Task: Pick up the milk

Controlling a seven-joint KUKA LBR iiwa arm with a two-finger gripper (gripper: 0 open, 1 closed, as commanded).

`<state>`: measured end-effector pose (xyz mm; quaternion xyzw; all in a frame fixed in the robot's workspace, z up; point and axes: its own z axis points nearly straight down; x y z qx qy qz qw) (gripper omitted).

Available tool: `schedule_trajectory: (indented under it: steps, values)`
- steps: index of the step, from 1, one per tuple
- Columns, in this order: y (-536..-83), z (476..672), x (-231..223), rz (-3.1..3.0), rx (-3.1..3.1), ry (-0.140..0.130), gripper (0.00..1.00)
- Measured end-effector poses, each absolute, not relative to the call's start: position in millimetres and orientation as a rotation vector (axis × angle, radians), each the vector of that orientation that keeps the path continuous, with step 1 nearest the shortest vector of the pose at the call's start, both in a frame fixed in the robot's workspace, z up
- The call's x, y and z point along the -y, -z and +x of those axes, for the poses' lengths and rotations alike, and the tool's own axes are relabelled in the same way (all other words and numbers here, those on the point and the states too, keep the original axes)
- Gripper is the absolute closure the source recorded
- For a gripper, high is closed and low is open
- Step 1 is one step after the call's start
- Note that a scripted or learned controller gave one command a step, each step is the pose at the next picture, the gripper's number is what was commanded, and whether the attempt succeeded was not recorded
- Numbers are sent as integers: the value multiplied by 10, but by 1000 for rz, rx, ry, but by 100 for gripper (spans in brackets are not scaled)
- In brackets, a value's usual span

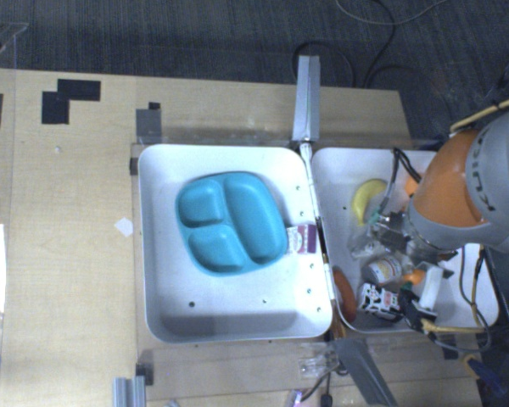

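the gripper (382, 265) hovered low inside the right bin (343, 170), positioned above clutter; its state was indeterminable.

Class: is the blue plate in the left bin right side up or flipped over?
Right side up: the blue plate shows three hollow compartments facing the camera.

Arm (471, 189) hides much of right bin (339, 164); hand (382, 253) finger state unclear.
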<state>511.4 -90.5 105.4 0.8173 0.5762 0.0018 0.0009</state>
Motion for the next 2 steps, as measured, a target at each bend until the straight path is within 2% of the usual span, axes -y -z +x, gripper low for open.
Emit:
schedule_trajectory:
  steps: [1, 2]
  values:
    - [-1620, 4883, 980, 2300, -2134, -6, 0]
    - [-1729, 4905, 975, 2295, -2135, -11, 100]
